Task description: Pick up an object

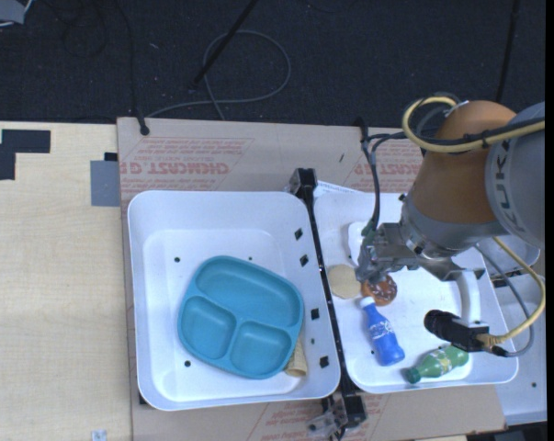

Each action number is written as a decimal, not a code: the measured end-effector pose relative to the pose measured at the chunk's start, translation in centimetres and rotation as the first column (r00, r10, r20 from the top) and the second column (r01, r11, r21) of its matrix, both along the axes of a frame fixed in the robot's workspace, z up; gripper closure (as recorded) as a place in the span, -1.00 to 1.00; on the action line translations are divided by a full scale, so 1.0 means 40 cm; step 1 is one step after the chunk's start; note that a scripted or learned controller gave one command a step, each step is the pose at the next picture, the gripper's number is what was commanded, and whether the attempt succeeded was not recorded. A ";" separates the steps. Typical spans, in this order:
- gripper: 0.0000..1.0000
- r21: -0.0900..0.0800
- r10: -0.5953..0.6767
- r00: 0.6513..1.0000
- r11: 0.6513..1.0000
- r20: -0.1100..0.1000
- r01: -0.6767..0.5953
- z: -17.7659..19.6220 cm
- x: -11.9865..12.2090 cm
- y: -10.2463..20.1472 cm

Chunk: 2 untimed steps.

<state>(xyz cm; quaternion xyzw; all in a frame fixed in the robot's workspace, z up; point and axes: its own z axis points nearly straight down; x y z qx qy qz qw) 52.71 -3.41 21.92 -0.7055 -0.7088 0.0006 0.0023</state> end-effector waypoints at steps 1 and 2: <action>1.00 0.000 0.000 1.000 1.000 0.000 0.000 -0.021 0.042 0.123; 1.00 0.000 0.000 1.000 1.000 0.001 0.000 -0.026 0.094 0.259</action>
